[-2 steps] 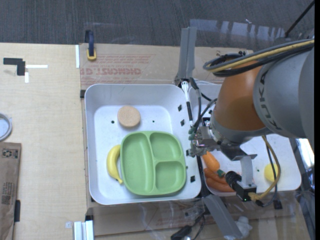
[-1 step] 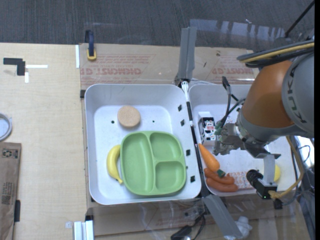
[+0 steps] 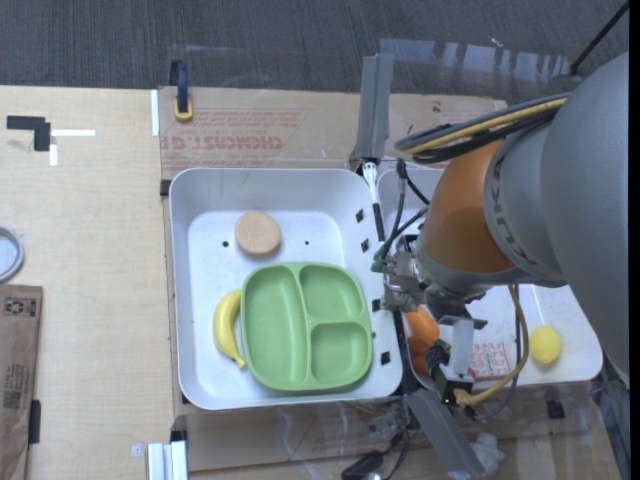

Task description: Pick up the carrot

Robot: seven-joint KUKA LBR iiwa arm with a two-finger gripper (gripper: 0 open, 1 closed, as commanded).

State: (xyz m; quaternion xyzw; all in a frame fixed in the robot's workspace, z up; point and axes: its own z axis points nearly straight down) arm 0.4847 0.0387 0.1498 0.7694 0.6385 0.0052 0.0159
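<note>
The orange carrot (image 3: 422, 326) lies at the left edge of the right bin (image 3: 580, 313), close to the wall shared with the left bin. My gripper (image 3: 412, 298) hangs directly over it, and the wrist hides the carrot's upper part. From this view, contact between the gripper and the carrot is unclear.
A yellow lemon (image 3: 544, 344) and a red-and-white packet (image 3: 489, 359) lie in the right bin near its front. The left bin (image 3: 190, 268) holds a green divided plate (image 3: 305, 325), a banana (image 3: 228, 326) and a tan round disc (image 3: 258, 233). The arm covers much of the right bin.
</note>
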